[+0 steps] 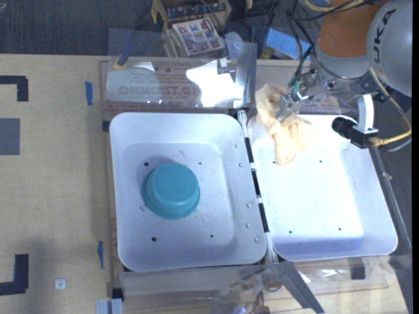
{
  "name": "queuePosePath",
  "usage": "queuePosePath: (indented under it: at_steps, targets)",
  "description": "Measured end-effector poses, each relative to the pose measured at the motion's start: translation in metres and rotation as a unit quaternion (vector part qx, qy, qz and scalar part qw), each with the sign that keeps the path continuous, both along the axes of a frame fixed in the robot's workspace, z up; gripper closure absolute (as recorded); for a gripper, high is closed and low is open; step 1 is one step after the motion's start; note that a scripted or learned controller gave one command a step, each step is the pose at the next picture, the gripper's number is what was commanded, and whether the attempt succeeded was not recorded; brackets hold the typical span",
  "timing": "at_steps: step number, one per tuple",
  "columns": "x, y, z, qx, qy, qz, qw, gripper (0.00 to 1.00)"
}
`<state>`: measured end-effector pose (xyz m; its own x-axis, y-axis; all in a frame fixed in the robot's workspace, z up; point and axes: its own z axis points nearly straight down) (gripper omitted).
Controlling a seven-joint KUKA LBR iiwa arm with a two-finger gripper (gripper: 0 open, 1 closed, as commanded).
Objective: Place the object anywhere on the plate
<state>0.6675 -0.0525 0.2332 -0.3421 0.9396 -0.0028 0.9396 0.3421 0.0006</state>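
Hanging from my tool (288, 103), pinched, a cream cloth (285, 136) droops at the right bin's (327, 234) 11 o'clock; the teal plate (171, 190) sits in the left bin (131, 136).

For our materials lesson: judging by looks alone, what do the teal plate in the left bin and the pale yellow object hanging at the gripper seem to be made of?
Teal plate: probably plastic, with a smooth matte finish; its colour is uniform and its rim rounded, as if moulded.

Pale yellow object: apparently soft cloth; it droops in crumpled folds from the gripper over the right bin. The weave is too blurred to tell.
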Motion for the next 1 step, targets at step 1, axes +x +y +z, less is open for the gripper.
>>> queuePosePath:
  at_steps: [1]
  targets:
    - [0.0006, 0.0020, -0.0080, 0.0006, 0.001, 0.002, 1.0000, 1.00]
